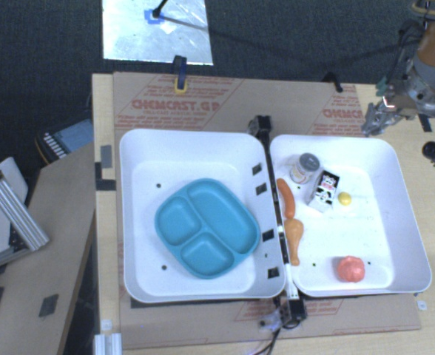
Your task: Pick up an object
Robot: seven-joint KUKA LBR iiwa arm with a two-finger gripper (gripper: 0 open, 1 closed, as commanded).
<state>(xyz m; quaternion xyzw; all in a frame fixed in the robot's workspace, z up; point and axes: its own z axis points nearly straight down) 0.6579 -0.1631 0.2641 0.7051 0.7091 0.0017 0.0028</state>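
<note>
The claw [374, 117] hangs at the far right of the scene, just beyond the far rim of the right bin [406, 198], at the end of a grey arm [432, 58] with an orange band. It is small and blurred from here, so I cannot tell how wide it stands, and nothing can be seen in its grip. Just beneath and to the near left of it, inside the right bin, the candidates lie bunched: a small round jar [305, 167], a black-and-white box [324, 189] touching or nearly touching it, and a tiny yellow ball [344, 197] just beside the box. An orange carrot [285, 197] and a tan drumstick-shaped piece [294, 237] lie along the left wall, and a pink ball [351, 268] sits alone near the front. The left bin [140, 198] holds a blue divided plate [206, 228], and both bins rest on the counter [203, 102]. The risks, as I judge them: a descent into the jar-and-box cluster could nudge pieces aside or catch two together; the items by the wall leave little room; the round balls could roll away.
</note>
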